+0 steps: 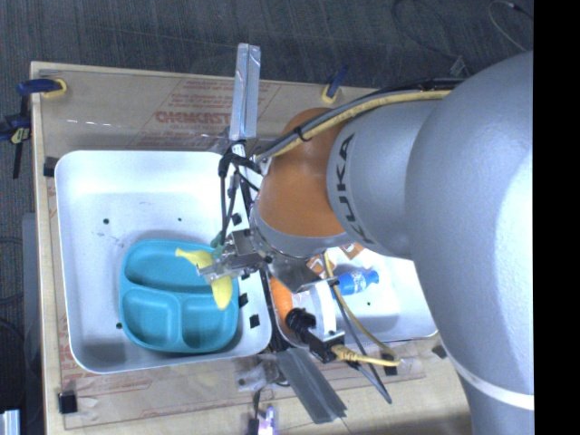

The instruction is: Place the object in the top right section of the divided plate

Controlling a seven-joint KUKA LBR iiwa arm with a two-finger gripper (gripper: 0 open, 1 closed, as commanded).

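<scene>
A blue divided plate (pixel 154 302) lies in the left white bin (pixel 91 207), toward its front right. A yellow banana-shaped object (pixel 192 257) hangs over the plate's upper right part, with its other end (pixel 222 293) showing near the plate's right rim. My gripper (pixel 225 265) reaches down from the orange-banded wrist (pixel 294 198) and is shut on the yellow object, whose two ends stick out on either side of the fingers. I cannot tell whether the object touches the plate.
The right bin (pixel 403 320) is largely hidden under the arm. In it I see a clear bottle with a blue cap (pixel 355 281) and an orange object (pixel 281 299) near the divider. Cables and a black bracket (pixel 313 333) hang by the front edge.
</scene>
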